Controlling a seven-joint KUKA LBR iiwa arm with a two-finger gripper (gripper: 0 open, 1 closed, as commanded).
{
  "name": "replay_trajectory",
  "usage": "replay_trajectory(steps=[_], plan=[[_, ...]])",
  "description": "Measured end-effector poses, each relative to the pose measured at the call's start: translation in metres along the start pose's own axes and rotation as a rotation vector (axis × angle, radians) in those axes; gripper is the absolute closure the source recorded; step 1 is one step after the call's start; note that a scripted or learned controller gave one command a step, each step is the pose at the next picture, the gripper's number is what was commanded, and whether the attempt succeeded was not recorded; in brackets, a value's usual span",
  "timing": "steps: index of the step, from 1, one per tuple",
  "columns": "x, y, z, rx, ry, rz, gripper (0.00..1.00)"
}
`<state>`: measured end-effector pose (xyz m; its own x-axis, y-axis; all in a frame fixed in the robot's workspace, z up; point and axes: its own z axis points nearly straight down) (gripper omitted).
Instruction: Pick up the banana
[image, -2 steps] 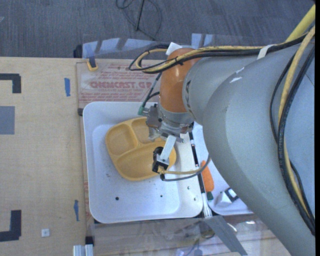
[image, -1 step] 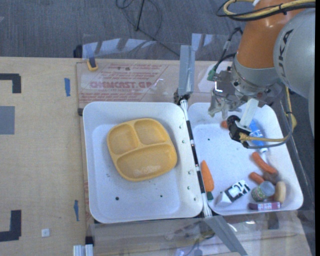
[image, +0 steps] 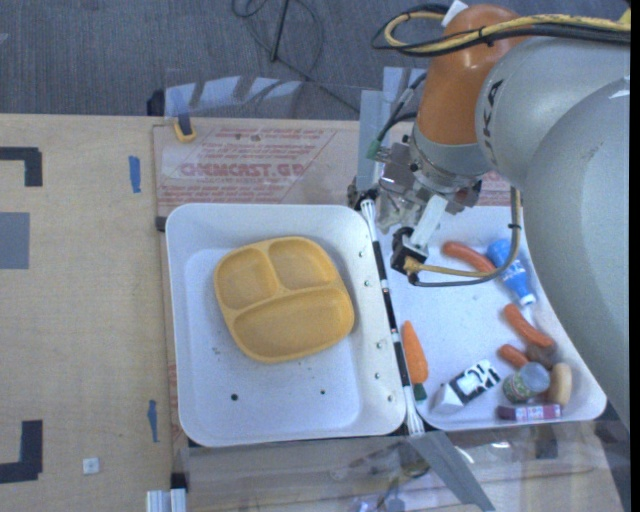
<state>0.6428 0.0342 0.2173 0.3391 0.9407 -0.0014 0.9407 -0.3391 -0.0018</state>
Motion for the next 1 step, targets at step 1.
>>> replay_trajectory(steps=[1], plan=[[0.0749,-0.0032,0.0537,-0.001,0.001,0.228,1.0]])
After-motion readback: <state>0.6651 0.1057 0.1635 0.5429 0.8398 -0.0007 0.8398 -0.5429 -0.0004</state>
